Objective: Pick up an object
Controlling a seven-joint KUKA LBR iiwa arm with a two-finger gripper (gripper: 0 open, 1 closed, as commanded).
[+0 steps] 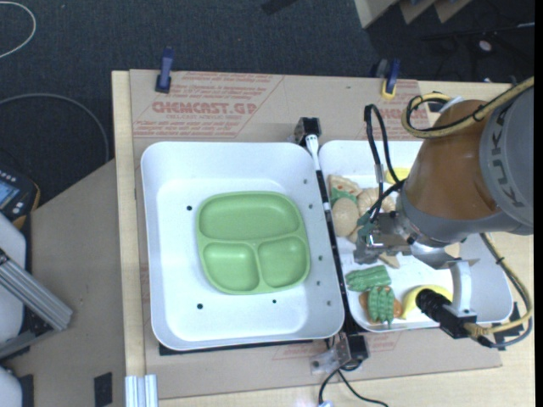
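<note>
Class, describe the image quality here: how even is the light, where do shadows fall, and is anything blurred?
Camera view: light is even and soft; the green tray looks sharp with no glare; the arm casts a faint shadow on the right bin; the toys under it look slightly soft.

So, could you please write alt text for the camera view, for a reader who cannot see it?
A grey robot arm with an orange band reaches from the right over the right shallow white bin, which holds small toy foods, some green, tan and yellow. The left shallow white bin holds a pale green plastic divided plate.
</note>
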